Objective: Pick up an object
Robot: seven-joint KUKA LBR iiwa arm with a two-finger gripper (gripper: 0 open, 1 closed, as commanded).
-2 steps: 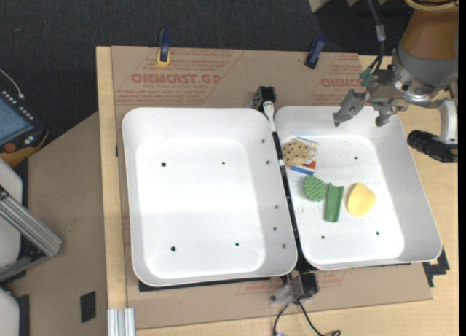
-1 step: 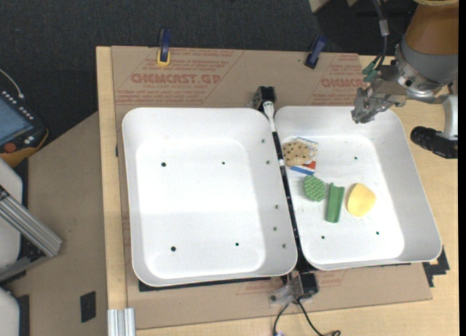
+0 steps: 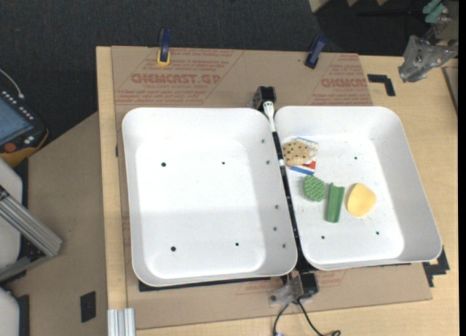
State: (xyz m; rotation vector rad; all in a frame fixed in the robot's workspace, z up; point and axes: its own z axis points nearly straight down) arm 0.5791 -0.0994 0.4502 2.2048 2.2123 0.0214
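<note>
End effector hangs top right, aperture unreadable; green stick lies lengthwise near-vertical in right bin.

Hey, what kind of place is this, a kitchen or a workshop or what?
Most likely a robotics lab test bench, not a kitchen. Two white bins sit on a protective board held by clamps, and the right bin holds small toy-like items such as a yellow object.

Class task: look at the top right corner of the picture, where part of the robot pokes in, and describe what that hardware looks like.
The gripper is a small block of grey, silvery metal with angular, faceted edges. Above it sits a pale teal fitting, with thin dark cables running past it. No markings can be made out at this size.
</note>
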